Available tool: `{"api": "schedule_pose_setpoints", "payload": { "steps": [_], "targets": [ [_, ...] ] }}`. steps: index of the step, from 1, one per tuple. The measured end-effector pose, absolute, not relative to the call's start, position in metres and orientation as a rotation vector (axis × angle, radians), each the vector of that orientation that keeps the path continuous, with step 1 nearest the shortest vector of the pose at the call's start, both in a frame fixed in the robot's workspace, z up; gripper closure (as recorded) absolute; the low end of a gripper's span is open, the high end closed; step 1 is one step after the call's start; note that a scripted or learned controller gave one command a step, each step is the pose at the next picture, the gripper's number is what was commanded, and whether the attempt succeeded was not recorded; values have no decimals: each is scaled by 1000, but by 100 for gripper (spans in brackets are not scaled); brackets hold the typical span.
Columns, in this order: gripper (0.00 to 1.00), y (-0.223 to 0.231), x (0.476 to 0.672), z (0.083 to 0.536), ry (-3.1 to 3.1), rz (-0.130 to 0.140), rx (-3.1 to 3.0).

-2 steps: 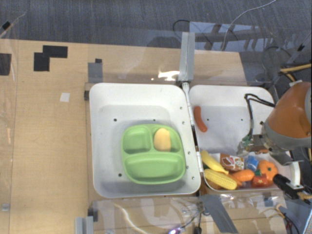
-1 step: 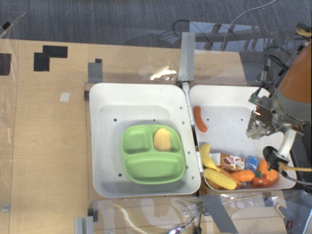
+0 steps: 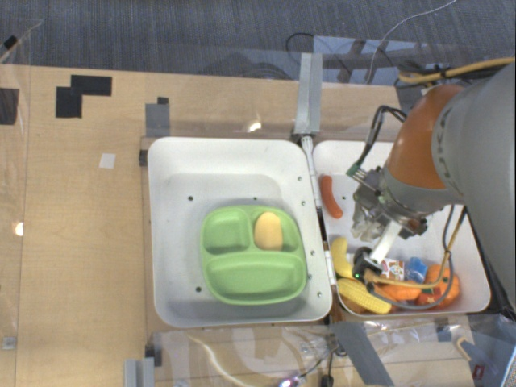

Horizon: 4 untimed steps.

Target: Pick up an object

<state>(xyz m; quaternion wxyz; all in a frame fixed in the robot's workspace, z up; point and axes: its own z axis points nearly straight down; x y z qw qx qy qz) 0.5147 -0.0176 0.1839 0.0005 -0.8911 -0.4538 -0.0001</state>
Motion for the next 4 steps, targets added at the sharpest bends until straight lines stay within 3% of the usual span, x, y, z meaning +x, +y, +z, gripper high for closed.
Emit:
{"api": "schedule_pose_setpoints", "payload": {
  "steps": [1, 2, 3, 4],
  "targets": [
    [100, 34, 507, 199, -1926, -4, -2482],
    [100, -15, 556, 185, -2170, -2, -2275],
    [100, -141, 501, 171, -2072, -2, -2365],
    [100, -110, 495, 122, -2214, -4, -2232]
  ]
}}
